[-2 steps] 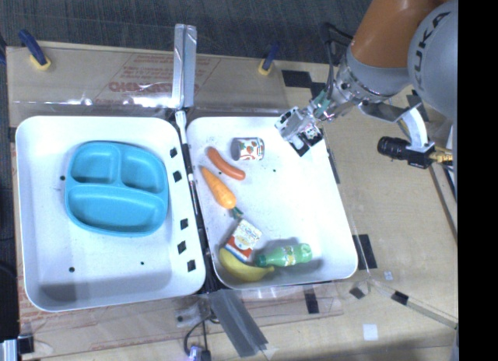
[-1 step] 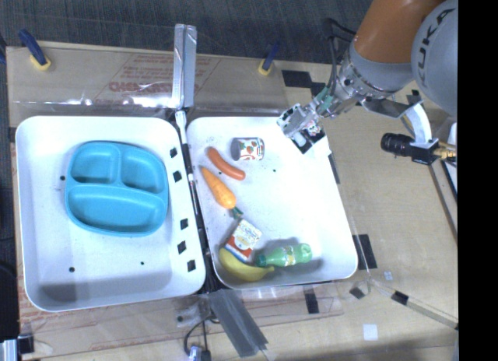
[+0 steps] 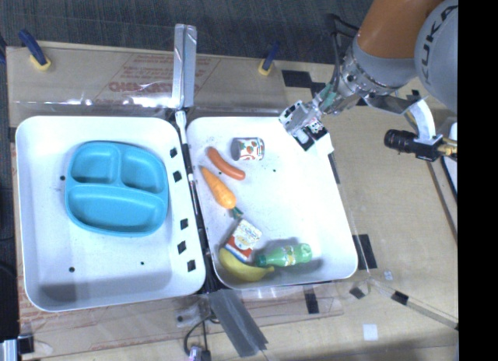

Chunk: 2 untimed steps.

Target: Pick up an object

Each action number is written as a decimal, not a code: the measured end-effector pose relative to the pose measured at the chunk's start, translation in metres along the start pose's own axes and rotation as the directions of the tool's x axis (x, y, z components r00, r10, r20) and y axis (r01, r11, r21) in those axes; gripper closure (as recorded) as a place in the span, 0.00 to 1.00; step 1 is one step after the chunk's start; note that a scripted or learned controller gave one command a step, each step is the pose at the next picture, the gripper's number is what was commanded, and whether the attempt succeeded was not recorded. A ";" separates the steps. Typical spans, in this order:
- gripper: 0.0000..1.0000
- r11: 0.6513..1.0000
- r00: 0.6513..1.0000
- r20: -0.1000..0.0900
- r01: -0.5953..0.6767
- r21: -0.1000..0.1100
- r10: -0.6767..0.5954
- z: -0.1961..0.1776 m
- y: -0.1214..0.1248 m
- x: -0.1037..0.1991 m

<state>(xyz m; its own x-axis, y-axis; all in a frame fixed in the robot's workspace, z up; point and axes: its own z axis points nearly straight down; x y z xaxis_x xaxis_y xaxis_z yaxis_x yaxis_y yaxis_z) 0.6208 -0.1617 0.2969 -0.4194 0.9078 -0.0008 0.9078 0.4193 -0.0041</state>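
In the camera view, the gripper [image 3: 304, 126] is seen above the upper right corner of the right bin [image 3: 327, 196]; whether its jaws are open or closed cannot be told, and nothing is seen between them. Inside that bin a can [image 3: 247, 148], a sausage [image 3: 226, 163], a carrot [image 3: 219, 187], a carton [image 3: 246, 238], a banana [image 3: 241, 267] and a green bottle [image 3: 285, 255] are lying. A blue tray [image 3: 117, 187] is held in the left bin [image 3: 47, 274]. No object is judged lifted yet; choosing, descending and grasping are left.
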 end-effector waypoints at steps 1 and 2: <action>1.00 1.000 1.000 0.001 0.004 0.000 -0.004 -0.010 0.001 0.000; 1.00 1.000 1.000 -0.003 -0.030 0.000 0.030 0.071 -0.015 0.053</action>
